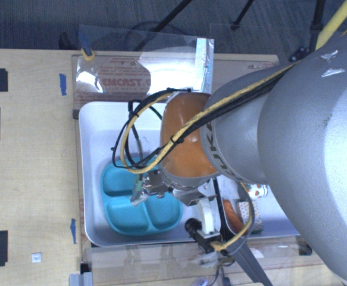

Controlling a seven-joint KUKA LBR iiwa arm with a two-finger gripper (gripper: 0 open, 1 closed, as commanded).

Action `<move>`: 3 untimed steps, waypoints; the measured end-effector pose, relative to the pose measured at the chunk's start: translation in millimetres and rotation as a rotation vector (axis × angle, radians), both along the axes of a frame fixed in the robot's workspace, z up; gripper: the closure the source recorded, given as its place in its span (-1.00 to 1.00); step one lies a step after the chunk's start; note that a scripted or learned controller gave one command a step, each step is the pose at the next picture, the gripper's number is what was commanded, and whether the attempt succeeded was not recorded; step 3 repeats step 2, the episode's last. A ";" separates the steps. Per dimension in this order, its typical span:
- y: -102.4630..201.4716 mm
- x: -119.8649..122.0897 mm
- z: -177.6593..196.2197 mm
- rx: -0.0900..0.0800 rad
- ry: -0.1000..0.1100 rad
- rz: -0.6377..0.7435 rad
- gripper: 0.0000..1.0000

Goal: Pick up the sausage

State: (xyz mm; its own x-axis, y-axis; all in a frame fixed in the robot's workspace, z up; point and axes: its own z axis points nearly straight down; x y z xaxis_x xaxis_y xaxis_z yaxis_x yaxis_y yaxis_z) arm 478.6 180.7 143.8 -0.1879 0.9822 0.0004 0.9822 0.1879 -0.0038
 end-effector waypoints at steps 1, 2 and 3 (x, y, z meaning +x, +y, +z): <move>31.3 0.6 169.2 -0.001 -0.002 -0.142 -1.00; 32.7 1.0 178.2 -0.003 -0.001 -0.139 1.00; 32.7 1.0 178.2 -0.003 -0.001 -0.139 1.00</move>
